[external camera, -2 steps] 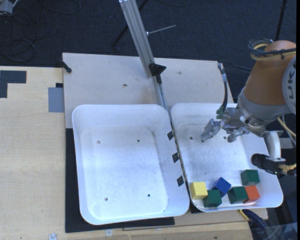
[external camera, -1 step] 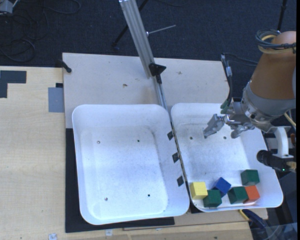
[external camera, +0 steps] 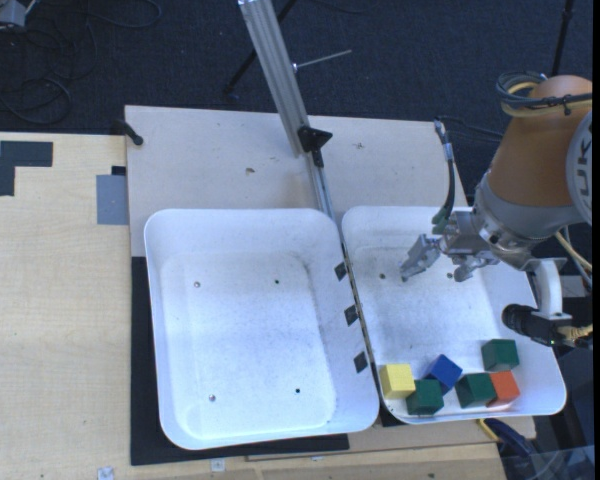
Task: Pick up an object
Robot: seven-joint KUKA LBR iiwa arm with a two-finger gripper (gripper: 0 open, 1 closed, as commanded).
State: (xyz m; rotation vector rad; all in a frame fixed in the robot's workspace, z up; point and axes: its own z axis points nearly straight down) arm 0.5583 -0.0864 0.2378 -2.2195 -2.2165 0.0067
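arm [external camera: 540, 158]: grey with orange band; reaches in from right edge over right bin; wrist above bin's upper-middle part
gripper [external camera: 438, 261]: over right bin floor, upper half; fingers spread apart, nothing between them; left finger [external camera: 417, 258] points down-left; well apart from the blocks
right bin [external camera: 400, 230]: shallow, white; touching left bin along the centre divide; all blocks crowded at its near edge
left bin [external camera: 180, 230]: shallow, white; a few dark specks on floor
yellow block [external camera: 398, 379]: near-left corner of right bin, just beside the divide
blue block [external camera: 445, 370]: tilted, between yellow block and green ones
green block, front left [external camera: 426, 397]: touching yellow block's right side, below blue block
green block, front middle [external camera: 474, 389]: just beside orange block
orange block [external camera: 504, 387]: near rim, right of front-middle green block
green block, back [external camera: 500, 353]: just above orange block, closest block to gripper yet apart
surface [external camera: 50, 288]: light wood on left; pale board under and behind bins
aluminium rail [external camera: 278, 78]: slants from top centre down to the bins' junction; black bracket on it
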